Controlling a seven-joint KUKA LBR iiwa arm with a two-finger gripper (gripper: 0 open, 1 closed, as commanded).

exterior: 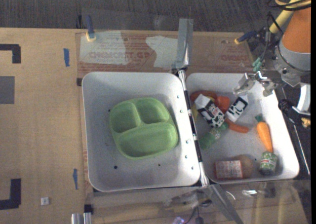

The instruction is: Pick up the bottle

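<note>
Nothing has been lifted yet, by the look of it. The gripper (256, 83) hangs over the upper edge of the right bin (289, 171), at the upper right of the frame, fingers spread and bare. The likeliest bottle (211, 138) is the green one lying on its side against the bin's left wall, lower centre-right, just beside the cow-patterned carton (210, 111). A small green jar (268, 163) stands at the lower right near the carrot (264, 136). The plate (143, 127) sits alone in the left bin (94, 119). Left to do, I judge: reach across, descend, close and lift.
</note>
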